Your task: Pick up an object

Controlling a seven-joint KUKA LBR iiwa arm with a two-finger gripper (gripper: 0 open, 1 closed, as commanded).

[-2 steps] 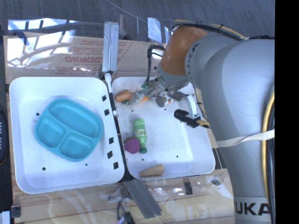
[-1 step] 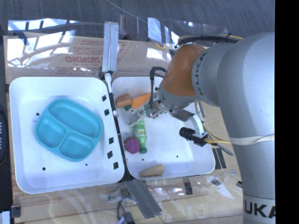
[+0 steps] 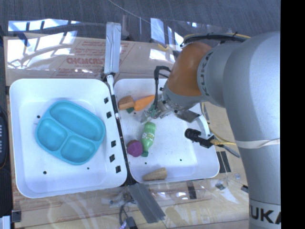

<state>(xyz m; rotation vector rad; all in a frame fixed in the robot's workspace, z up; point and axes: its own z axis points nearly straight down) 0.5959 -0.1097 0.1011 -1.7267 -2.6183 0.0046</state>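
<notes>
The arm reaches in from the right of the frame and bends down over the right bin, its orange band sitting above the wrist, so that the gripper hangs low in the upper middle of that bin, where most of the loose pieces lie. That placement reads as a lineup for a grasp on something in this cluster. Whether the gripper is apart or together cannot be told from here, since the wrist body covers much of it, and nothing can be seen held in it. Just beside it, toward the upper left of the bin, lie an orange carrot-shaped toy and a tan rounded piece, touching or nearly so. Directly below the gripper is the green bottle, lying on its side with its pale cap end pointing up toward the gripper; it is slim, smooth and light green, probably the likeliest target given how near it is. Its lower end rests against a purple ball. A tan wedge-like piece lies apart near the bin's lower rim. The left bin carries a blue divided plate, well away from the arm and apparently out of play. Both bins sit side by side on the tabletop.
</notes>
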